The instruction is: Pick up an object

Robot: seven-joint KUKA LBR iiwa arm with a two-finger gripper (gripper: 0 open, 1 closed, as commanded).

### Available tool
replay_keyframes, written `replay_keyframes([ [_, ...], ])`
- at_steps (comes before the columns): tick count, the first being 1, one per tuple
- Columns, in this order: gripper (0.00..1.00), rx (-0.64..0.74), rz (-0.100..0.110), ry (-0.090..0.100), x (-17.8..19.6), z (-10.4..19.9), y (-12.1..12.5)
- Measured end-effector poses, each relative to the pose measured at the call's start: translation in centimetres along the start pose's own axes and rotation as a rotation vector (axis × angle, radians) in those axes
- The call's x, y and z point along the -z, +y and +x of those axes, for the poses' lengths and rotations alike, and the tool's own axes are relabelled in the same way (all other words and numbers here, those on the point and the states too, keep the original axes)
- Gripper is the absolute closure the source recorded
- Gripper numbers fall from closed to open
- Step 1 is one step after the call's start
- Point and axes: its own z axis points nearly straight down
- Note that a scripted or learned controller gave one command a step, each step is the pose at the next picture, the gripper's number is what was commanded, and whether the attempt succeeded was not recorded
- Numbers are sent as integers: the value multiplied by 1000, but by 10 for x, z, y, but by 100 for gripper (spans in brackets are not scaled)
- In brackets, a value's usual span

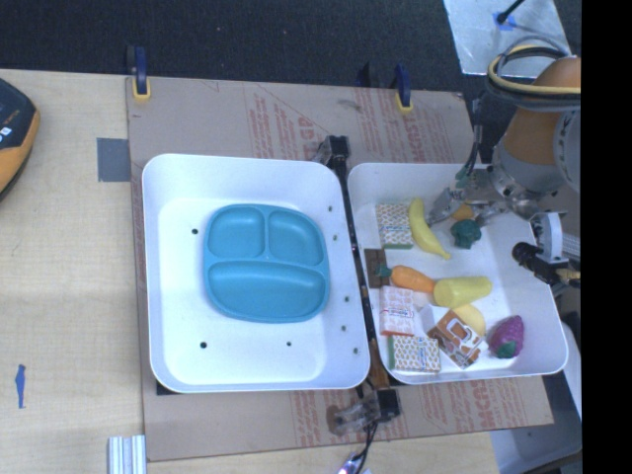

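Note:
My gripper [462, 207] hangs over the back of the right bin [553, 358], its fingers apart with nothing between them. A small green toy vegetable [466, 232] lies just in front of it, very close. A yellow banana [427, 228] lies to the gripper's left. Further forward in the same bin are an orange carrot [412, 279], a yellow pepper-like piece [462, 289], a small yellow piece [471, 316] and a purple fruit [507, 335].
Flat printed packets [395, 223] [398, 314] [415, 354] and a brown box [456, 339] lie along the right bin's left and front. The left bin [158, 294] holds a blue divided plate [265, 263]. A yellow-black device [12, 131] sits at the bench's far left.

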Motion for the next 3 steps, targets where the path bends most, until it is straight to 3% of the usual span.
replay_keyframes([
  [1,0,-10,4,-5,2,63,11],
  [2,0,-15,1,-16,4,74,13],
  [3,100,-6,2,-6,14,82,15],
])
